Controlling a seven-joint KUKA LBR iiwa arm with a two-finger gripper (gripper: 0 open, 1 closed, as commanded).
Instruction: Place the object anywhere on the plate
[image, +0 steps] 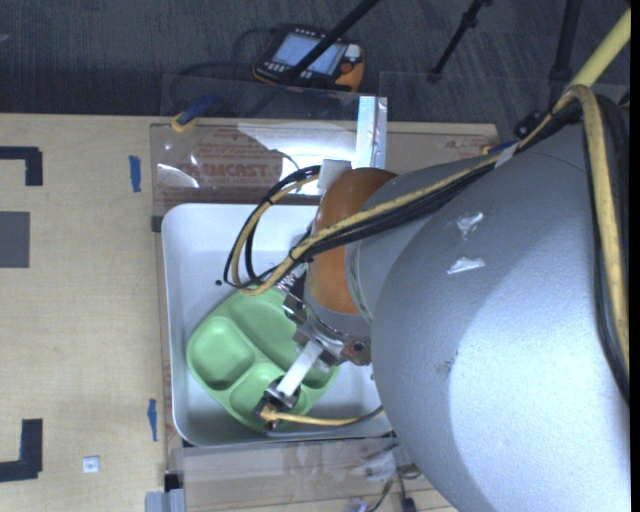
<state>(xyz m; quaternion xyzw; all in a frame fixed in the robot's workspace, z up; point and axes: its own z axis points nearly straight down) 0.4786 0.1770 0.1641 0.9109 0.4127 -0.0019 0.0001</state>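
Note:
A green plate (228, 345) with several compartments lies in the near part of the left white bin (178, 262). My gripper (312, 325) hangs over the plate's right side, below the orange band (335, 215) of the wrist. The wrist and its cables hide the plate's right edge and whatever lies beneath them. The plate's left compartment shows bare green.
The grey arm body (500, 320) covers the right half of the view, including the right bin. Yellow and black cables (250, 240) loop over the bin's middle. A clear plastic panel (250, 140) stands behind the bin. The wooden bench (80, 300) stretches to the left.

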